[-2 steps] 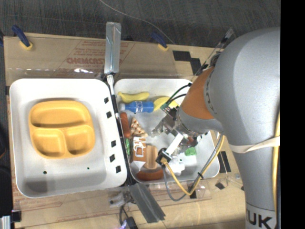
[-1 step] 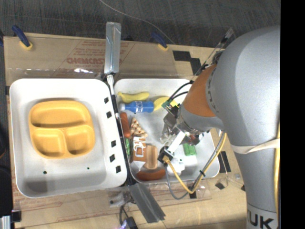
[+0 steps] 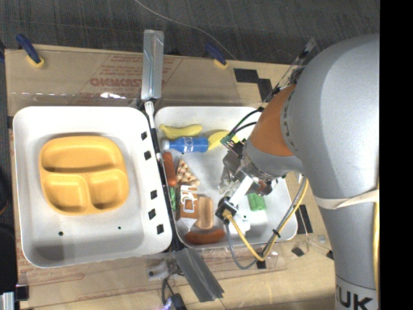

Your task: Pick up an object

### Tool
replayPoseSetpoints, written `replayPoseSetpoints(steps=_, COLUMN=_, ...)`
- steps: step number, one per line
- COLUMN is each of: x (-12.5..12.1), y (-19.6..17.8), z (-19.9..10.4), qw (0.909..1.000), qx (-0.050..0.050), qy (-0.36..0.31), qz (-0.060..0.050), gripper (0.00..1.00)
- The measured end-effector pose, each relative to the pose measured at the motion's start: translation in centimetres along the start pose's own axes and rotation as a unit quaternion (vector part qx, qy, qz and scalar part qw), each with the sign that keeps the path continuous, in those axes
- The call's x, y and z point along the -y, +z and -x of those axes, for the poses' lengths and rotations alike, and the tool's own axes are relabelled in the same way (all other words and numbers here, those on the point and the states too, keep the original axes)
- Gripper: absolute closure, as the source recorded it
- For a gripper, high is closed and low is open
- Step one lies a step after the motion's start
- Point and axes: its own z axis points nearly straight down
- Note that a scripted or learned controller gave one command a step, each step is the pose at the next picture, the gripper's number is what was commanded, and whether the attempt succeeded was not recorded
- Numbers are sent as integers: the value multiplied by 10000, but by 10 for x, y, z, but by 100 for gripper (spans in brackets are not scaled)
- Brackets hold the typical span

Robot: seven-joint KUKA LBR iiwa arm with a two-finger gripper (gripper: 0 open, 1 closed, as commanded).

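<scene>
Our gripper [image 3: 231,172] hangs low in the right bin [image 3: 287,221], over bare white floor. Whether it is open or closed we cannot tell from this angle, and we see nothing held in it. A green block [image 3: 257,202] lies just beside it. Farther left, a blue bottle [image 3: 189,144], a banana [image 3: 182,131] and a brown carton [image 3: 188,202] crowd together. We judge the block, lying apart, the cleanest target: centre over it, then descend straight.

Glossy yellow plastic tray [image 3: 82,173], smooth white plastic bins [image 3: 139,234], matt brown cardboard [image 3: 116,70] beneath, glossy blue bottle [image 3: 189,144]
</scene>
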Motion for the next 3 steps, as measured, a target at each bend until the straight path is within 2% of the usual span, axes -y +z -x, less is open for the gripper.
replayPoseSetpoints(steps=1, x=28, y=-36, z=36, qw=9998, qx=-30, qy=214, qz=48, gripper=100)
replayPoseSetpoints(steps=2, x=-11, y=-157, z=-23, qw=9999, qx=-47, qy=86, qz=77, gripper=100)
replayPoseSetpoints(steps=3, x=-73, y=-185, z=15, qw=9989, qx=-33, qy=-457, qz=72, gripper=100)
